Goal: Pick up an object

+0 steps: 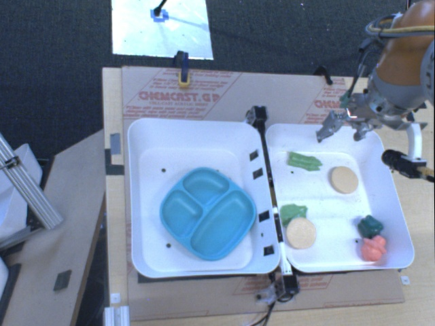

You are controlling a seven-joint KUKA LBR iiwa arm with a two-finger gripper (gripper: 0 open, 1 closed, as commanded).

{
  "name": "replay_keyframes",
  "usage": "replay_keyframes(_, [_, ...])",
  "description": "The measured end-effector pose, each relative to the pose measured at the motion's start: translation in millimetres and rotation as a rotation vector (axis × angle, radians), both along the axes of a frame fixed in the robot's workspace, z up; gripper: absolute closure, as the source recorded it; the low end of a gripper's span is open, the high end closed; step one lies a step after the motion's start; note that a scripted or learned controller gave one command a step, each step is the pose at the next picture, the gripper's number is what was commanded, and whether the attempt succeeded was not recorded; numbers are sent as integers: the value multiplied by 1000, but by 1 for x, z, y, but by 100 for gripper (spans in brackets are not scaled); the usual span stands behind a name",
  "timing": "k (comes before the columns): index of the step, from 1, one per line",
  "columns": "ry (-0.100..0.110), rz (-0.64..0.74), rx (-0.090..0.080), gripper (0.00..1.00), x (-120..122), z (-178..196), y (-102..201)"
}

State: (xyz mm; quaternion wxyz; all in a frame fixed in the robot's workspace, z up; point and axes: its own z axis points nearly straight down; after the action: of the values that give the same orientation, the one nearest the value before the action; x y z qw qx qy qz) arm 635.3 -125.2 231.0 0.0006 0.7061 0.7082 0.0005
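Camera view has the hand (345,125) at the upper right, hanging over the far rim of the right bin (394,202), its two grey fingers (327,128) spread apart with nothing between them. Above it the grey wrist and orange band of the arm (406,39) lean in from the right edge. Just below the hand, inside the right bin, a flat green piece (303,160) lies near the far wall, and a round tan cookie (344,179) sits a little to its right, apart from it. Nearer the front, a second green piece (292,212) touches the top edge of another round tan cookie (300,233). In the front right corner a dark green lump (369,225) rests against a pink-orange one (373,248). None of these things touches the hand. A black divider strip (267,195) runs between the two bins. The left bin (146,182) holds a blue sectioned plate (206,212) with three compartments, lying slightly askew near the middle. Both bins rest on a brown cardboard sheet (224,94) with red lettering, spread over the table (75,182). A yellow and dark clamp (183,69) grips the far edge of that sheet, and beyond it a pale square sheet (162,19) lies on dark carpet (54,46). A black stub (401,161) juts in past the right bin's right rim.
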Motion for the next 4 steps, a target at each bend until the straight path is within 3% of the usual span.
replay_keyframes(3, [2, 2, 0, 0, 6, -142, 12])
replay_keyframes(4, [-2, 3, -1, 100, 8, -128, 12])
